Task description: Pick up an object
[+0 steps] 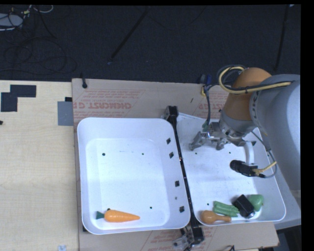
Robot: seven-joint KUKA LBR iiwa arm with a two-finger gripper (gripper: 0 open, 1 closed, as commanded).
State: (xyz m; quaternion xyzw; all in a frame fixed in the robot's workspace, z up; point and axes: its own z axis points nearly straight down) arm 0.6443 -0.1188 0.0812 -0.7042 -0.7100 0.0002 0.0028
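White right bin (274, 208): toys (234, 210) lie near-side of hand (208, 138).

Two shallow white bins sit side by side on a sheet of cardboard (132, 100) printed with red lettering. The left bin (88, 147) and the right bin (277, 208) meet along a black divider strip (179, 162). The cardboard lies on a pale wooden surface (34, 171) bearing dark patches (17, 95). Cables (29, 14) trail over the dark floor (162, 44) behind.

Two bins sit side by side on the bench (34, 162). A carrot (120, 215) lies at the left bin's (122, 128) near edge. Several small objects (234, 209) cluster in the right bin's (211, 181) near corner.
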